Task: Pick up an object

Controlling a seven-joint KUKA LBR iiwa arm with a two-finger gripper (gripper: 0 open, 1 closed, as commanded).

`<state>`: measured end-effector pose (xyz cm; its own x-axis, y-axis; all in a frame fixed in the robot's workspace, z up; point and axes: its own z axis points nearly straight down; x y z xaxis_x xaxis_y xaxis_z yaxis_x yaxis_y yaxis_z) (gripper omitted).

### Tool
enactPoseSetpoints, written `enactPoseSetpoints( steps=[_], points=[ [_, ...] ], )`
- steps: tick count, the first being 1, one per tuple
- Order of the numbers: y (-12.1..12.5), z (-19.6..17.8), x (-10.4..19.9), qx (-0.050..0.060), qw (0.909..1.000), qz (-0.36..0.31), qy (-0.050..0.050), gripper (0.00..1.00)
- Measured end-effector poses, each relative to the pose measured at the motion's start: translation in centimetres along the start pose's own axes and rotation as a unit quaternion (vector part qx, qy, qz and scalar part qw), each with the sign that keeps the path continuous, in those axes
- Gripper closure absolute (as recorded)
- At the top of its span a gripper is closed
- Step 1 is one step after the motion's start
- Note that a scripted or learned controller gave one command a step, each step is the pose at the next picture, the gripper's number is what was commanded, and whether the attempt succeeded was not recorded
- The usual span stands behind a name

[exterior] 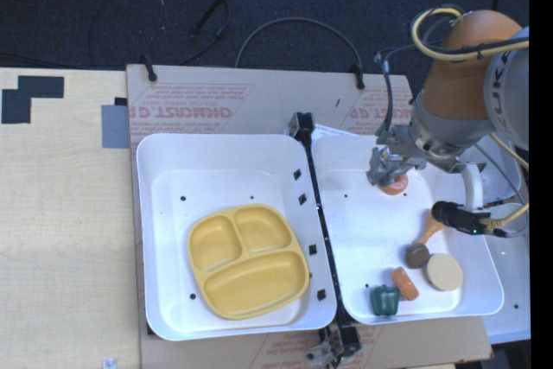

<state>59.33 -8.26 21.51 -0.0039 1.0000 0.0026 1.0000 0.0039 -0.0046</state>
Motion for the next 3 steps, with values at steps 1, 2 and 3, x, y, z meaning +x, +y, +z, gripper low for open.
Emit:
enactPoseSetpoints(
  steps=[1,2,3],
  points=[
    [-1.0,-1.1,5.1,0.0,1.0,0.0,0.0,1.0],
    [-2.7,-2.0,10.6,0.001,1.0,-0.001,0.0,1.0],
    [-3.4,-0.9,15.9,0.001,1.0,0.0,-0.001,1.0]
  ],
)
